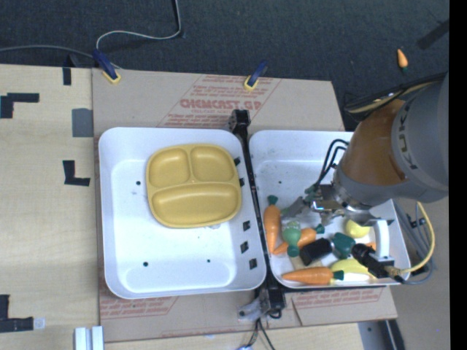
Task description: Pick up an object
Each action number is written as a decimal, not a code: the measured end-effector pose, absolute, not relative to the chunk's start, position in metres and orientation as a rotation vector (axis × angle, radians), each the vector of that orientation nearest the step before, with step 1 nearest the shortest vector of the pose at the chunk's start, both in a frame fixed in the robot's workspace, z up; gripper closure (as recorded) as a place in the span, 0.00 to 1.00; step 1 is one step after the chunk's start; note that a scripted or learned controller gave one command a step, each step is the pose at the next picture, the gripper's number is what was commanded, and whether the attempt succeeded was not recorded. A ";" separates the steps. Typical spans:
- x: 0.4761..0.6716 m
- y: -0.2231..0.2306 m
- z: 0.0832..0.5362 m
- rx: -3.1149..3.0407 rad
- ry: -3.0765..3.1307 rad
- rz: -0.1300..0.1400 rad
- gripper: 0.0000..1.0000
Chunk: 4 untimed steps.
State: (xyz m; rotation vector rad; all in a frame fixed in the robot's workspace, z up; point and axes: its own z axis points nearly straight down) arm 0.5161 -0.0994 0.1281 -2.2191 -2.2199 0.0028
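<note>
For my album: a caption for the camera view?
Gripper near toy carrots in right bin; yellow plate in left bin.

Dark carpet (292, 20) beyond; cardboard sheet (219, 100) covers pale wooden bench (36, 195).

You are looking at toy food crowding the lower half of the right bin (292, 148). One carrot (271, 228) is lying along the divider wall, its green top pointing up the view. A second carrot (308, 275) is lying flat along the bottom wall. Between them a green piece (292, 233), a black piece (315, 250) and a teal piece (343, 243) are sitting close together, a yellow piece (357, 230) just beside them. A yellow divided plate (195, 184) is resting flat in the left bin (124, 268).
</note>
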 end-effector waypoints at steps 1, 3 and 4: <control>0.586 -0.107 0.087 -2.231 -2.227 -0.001 0.00; 0.585 -0.106 0.096 -2.229 -2.226 0.000 0.00; 0.487 -0.102 0.088 -2.246 -2.229 -0.003 0.00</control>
